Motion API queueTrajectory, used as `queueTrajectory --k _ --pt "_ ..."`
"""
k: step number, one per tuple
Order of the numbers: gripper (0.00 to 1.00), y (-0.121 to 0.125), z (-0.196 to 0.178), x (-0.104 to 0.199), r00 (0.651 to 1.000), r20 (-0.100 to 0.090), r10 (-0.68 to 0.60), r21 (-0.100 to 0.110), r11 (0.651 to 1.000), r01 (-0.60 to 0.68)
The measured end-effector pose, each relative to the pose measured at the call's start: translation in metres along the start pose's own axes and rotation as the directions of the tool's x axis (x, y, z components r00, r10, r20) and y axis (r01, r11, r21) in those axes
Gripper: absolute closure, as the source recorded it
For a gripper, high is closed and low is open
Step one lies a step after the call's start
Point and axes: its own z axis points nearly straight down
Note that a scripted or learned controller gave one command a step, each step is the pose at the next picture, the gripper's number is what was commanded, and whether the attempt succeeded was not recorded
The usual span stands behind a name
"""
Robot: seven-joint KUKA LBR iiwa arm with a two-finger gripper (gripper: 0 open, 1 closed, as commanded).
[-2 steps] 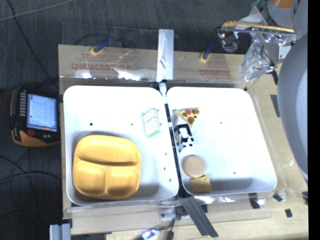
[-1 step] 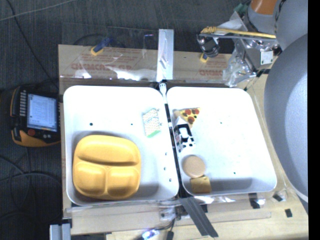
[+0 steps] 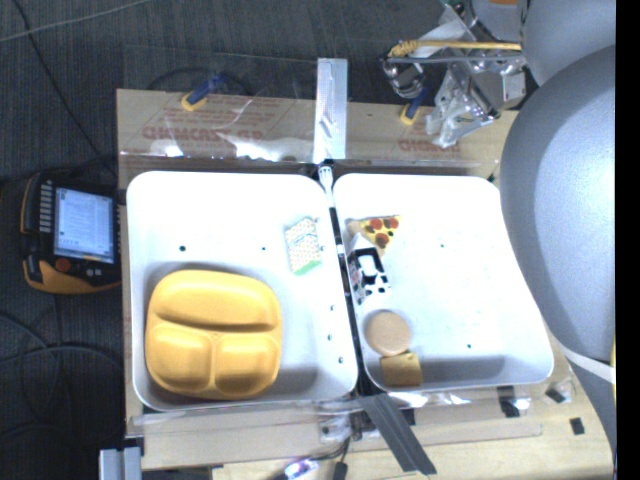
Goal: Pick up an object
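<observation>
My gripper (image 3: 452, 116) hangs above the back edge of the bench, beyond the far rim of the right bin (image 3: 470, 268), and I see nothing held in it. In the right bin, along its left wall, lie a small pizza-slice toy (image 3: 378, 230), a black-and-white item (image 3: 368, 272), a round tan disc (image 3: 388, 332) and a tan block (image 3: 401, 370). The left bin (image 3: 200, 208) holds a large yellow bread-shaped object (image 3: 213, 330) at its front and a small green-and-white packet (image 3: 303, 245) near the divider.
The grey arm's body (image 3: 575, 218) looms over the right bin's right side. A teach pendant (image 3: 75, 230) lies on the floor left of the bench. A metal bar (image 3: 331, 108) stands behind the divider between the bins.
</observation>
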Motion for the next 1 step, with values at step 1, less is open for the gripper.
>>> queueTrajectory --k 1 --pt "1.0 0.063 -0.0212 -0.0231 0.995 0.0 0.099 0.002 0.995 -0.099"
